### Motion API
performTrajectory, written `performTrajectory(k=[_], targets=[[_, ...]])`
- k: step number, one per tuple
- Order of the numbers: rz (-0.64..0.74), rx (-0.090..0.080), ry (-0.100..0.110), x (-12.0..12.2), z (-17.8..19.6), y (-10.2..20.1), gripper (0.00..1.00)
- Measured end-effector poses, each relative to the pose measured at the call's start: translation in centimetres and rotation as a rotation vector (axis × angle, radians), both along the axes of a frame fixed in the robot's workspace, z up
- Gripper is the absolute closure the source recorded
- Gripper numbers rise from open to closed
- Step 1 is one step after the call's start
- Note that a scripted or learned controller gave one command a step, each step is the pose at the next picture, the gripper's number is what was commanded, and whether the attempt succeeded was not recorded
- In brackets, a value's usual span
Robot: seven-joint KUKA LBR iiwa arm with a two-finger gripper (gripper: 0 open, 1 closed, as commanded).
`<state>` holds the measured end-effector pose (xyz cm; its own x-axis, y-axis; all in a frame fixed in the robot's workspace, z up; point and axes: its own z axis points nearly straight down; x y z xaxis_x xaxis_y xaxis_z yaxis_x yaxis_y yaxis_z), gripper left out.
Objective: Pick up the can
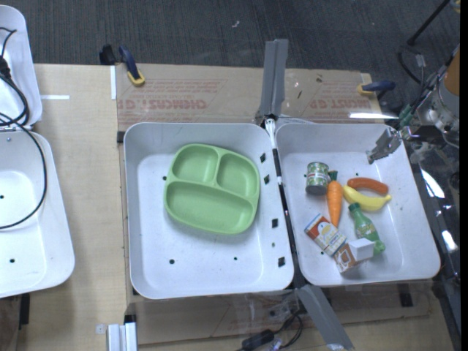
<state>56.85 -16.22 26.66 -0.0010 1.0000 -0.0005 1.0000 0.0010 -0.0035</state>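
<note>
Where lying, can (317, 177) left of jaws (382, 148).

Even, fairly bright overhead light fills the scene. The two white bins (139, 218) are close to washed out, with soft, faint shadows along their inner walls. The green plate (213, 189) and the small things in the right bin (409, 269) cast only slight shadows. Detail is soft and somewhat grainy throughout. The floor (219, 13) at the far side reads dark.
</note>
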Motion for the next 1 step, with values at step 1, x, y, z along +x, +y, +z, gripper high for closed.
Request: performTrajectory(k=[1], targets=[[-0.106, 0.0, 0.001, 1.31, -13.5, 6.15, 0.0]])
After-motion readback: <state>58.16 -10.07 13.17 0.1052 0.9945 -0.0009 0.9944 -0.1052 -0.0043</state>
